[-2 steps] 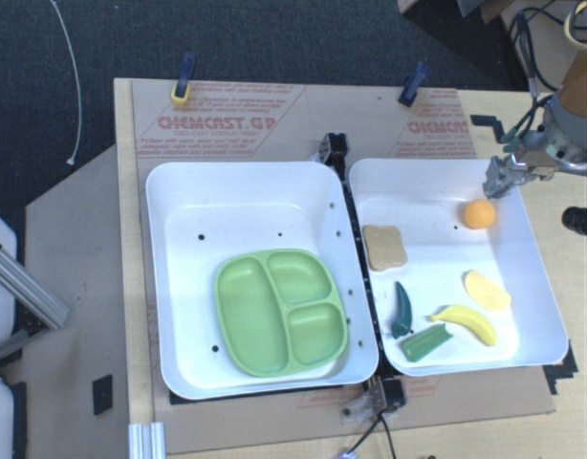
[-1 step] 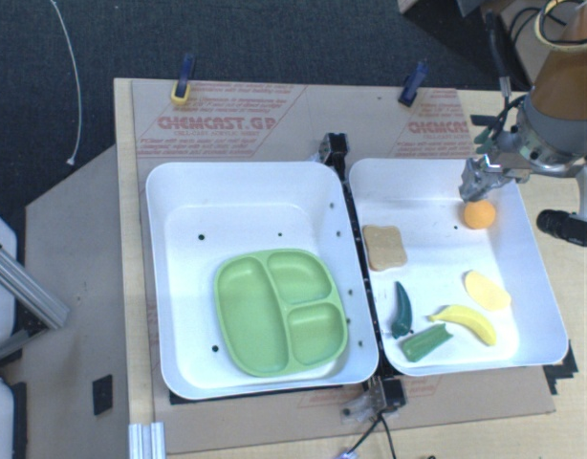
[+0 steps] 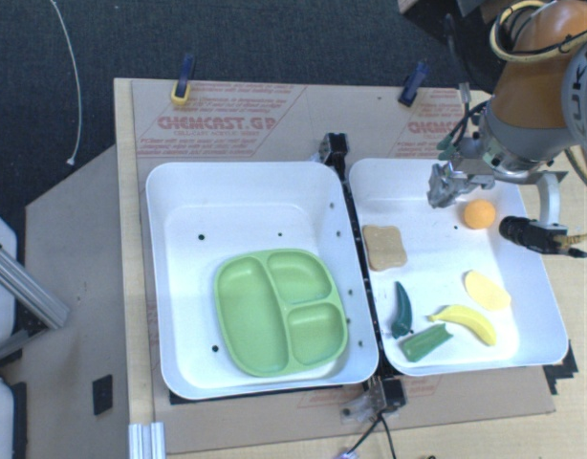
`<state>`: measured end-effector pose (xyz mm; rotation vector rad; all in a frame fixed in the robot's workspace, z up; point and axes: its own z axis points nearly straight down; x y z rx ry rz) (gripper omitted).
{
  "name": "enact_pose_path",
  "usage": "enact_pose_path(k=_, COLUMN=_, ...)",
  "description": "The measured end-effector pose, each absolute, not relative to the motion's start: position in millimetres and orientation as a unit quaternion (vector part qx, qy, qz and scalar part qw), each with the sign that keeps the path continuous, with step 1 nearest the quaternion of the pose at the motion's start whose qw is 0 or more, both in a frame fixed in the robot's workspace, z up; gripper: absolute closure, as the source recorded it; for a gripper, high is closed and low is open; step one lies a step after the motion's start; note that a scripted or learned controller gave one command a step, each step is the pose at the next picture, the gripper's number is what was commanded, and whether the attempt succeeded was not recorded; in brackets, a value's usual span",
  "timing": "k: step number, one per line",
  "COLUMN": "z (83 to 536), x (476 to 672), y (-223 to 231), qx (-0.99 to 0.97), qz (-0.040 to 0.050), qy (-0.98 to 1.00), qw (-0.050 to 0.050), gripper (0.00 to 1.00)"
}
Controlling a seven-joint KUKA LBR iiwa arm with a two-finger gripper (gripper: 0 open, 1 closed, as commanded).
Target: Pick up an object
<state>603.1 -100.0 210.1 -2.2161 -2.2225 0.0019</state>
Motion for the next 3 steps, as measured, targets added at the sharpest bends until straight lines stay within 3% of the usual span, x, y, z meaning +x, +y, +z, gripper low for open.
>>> enact_pose_path(k=3, z=219.3, x=584.5, y=73.4, qx=-0.705, qz=-0.0002, qy=-0.709, qw=0.001, gripper=1.0)
